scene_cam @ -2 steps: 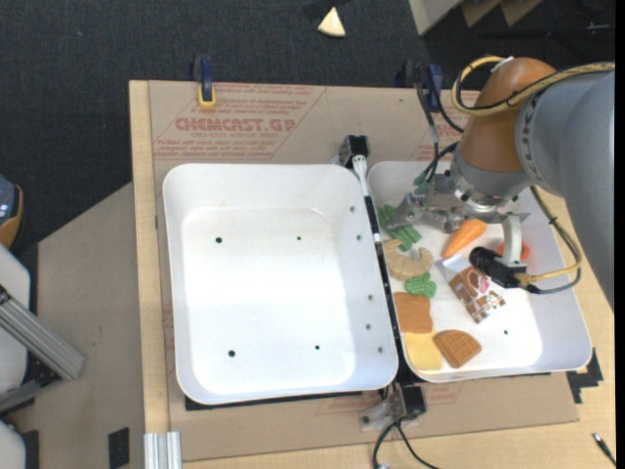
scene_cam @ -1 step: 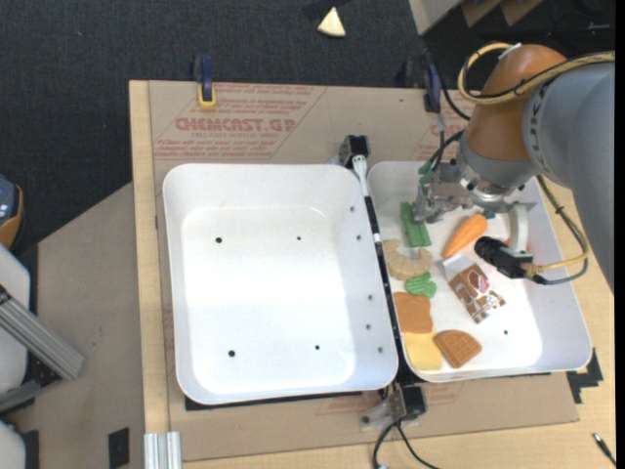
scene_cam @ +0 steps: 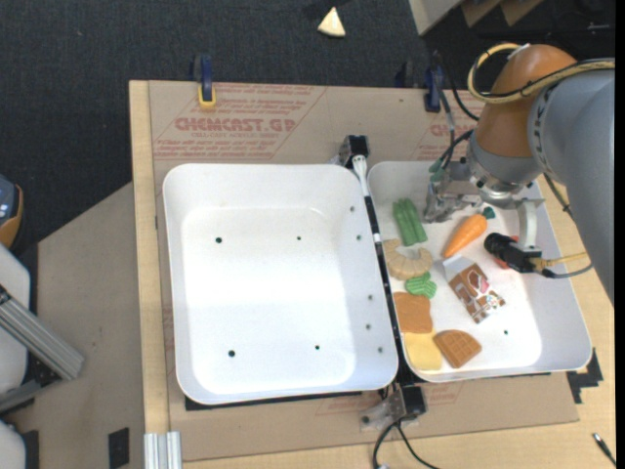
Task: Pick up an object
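Note:
The right white bin point(scene_cam: 557, 345) holds several toy foods. A green pod-like piece point(scene_cam: 410, 221) lies near its far left, with an orange carrot point(scene_cam: 465, 234) to its right. Below them are a tan round piece point(scene_cam: 405, 259), a small green piece point(scene_cam: 421, 285), an orange-brown slab point(scene_cam: 412, 313), a yellow slice point(scene_cam: 423, 353), a brown wedge point(scene_cam: 456, 347) and a brown-and-white packet point(scene_cam: 476, 292). My gripper point(scene_cam: 442, 204) hangs low over the far end of this bin, between the green piece and the carrot's top. I see nothing held in it.
The left white bin point(scene_cam: 186, 291) stands beside the right one, with a black divider rail point(scene_cam: 376, 252) between them. Both rest on a brown board point(scene_cam: 244, 115) held by blue clamps point(scene_cam: 204, 71). My arm point(scene_cam: 576, 106) comes in over the right bin's far right corner.

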Motion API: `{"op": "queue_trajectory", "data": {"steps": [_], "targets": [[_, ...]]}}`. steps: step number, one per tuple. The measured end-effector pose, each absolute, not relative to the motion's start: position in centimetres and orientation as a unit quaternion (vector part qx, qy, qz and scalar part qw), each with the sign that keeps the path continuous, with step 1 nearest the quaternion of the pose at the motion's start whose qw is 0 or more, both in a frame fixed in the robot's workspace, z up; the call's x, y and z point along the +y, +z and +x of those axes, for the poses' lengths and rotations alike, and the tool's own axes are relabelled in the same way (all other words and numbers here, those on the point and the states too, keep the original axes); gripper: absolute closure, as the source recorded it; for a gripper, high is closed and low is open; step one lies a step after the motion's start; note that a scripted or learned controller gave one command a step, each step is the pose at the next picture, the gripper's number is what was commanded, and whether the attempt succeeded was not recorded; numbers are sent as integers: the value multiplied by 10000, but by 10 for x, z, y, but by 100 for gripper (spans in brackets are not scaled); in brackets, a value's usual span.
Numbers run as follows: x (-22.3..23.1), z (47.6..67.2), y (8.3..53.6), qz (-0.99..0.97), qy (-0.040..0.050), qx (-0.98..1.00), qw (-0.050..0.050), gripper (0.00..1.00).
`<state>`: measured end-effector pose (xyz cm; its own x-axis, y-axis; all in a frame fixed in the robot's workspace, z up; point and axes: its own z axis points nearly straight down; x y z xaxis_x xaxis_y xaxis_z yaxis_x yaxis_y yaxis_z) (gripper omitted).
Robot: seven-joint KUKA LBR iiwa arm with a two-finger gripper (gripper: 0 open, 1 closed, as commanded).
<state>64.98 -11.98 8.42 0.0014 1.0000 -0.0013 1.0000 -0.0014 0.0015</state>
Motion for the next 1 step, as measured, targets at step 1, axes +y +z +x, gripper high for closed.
{"op": "queue_trajectory", "data": {"steps": [1], "targets": [[-118,607,85,7075,-14,7067,-24,100]]}}
